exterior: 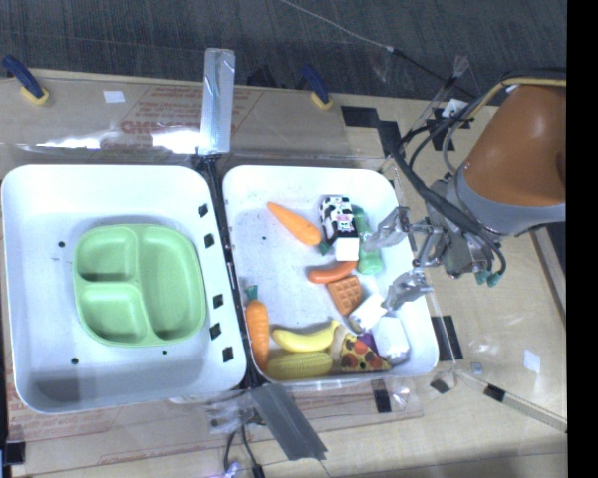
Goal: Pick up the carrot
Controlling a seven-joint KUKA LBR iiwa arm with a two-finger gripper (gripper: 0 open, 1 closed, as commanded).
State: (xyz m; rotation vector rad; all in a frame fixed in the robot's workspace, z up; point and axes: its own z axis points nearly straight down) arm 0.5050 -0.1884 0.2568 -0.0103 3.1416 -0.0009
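Lying aslant in the right white plastic bin (241, 192), at its ten o'clock, the tapered orange carrot (294, 223) touches nothing. A black-and-white toy cow (337, 217) stands at its three o'clock. Farther toward three, over the bin's rim, the metal two-finger gripper (401, 257) hovers, fingers apart, holding nothing.

We see a light wooden bench (538, 357) bearing two shallow white plastic bins (20, 267) (309, 182) side by side, touching.
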